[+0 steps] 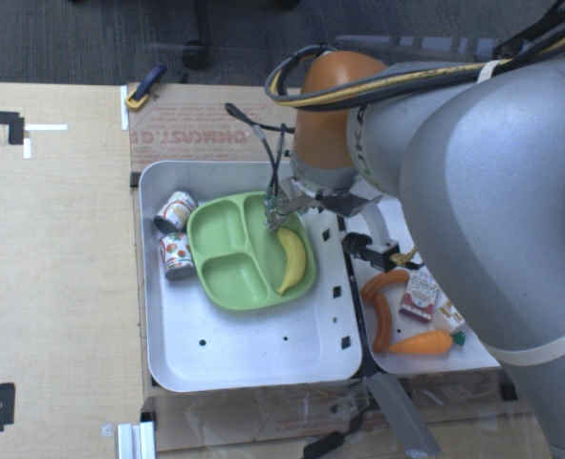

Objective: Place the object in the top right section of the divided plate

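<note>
Grey arm with the orange band came in from the right; the tool (278, 210) sat low over the green divided plate (227, 277), at the plate's upper right rim. Couldn't tell the tool's state, too small and shadowed.

Yellow banana (293, 261) lay in the plate's long right-hand section, just below the tool, no visible grip on it.

Plate sat in the left white bin (253, 357), toward its far edge. Two small cans (175, 233) were against the plate's left rim, one tipped near the bin's far left corner, the other just below it.

Right bin (473, 357) held an orange sausage-shaped item (381, 299), a carrot (422, 343) and a small red-and-white packet (420, 295), near the bench's front edge.
</note>
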